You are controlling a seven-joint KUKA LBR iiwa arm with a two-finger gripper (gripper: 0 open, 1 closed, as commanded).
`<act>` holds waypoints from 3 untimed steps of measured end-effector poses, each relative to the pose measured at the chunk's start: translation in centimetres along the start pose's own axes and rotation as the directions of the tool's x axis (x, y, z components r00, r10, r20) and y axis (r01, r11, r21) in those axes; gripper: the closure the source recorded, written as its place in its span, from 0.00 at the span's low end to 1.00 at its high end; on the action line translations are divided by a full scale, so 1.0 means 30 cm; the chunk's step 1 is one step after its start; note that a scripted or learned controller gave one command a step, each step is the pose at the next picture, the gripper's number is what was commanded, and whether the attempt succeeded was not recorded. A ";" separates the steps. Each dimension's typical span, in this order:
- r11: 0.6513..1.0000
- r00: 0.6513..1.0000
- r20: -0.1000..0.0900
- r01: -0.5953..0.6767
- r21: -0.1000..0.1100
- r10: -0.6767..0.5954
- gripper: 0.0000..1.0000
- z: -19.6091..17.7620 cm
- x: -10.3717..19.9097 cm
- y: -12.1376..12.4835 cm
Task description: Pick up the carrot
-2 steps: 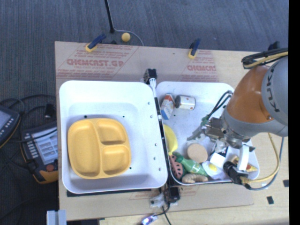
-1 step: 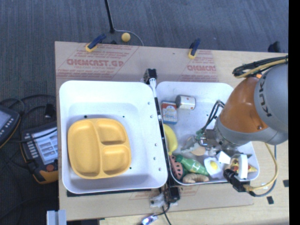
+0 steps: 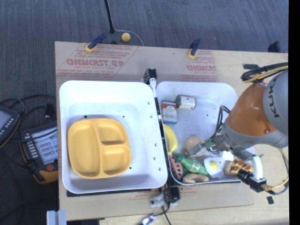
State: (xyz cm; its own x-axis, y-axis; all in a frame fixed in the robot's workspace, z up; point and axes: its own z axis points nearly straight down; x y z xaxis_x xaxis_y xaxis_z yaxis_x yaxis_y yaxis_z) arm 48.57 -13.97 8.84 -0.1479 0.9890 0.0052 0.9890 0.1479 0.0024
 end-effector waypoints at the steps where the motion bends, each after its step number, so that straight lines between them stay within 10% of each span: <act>1: 1.000 1.000 0.006 -0.002 -0.006 0.002 1.00 -0.036 -0.007 0.004; 3: 0.990 0.990 0.005 0.139 0.004 -0.139 1.00 -0.410 0.435 0.076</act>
State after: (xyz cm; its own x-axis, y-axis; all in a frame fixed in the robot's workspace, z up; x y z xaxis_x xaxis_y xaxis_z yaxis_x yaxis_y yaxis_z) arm 48.88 -0.80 21.21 -0.2840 0.9588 0.0001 0.9588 0.2840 -0.0006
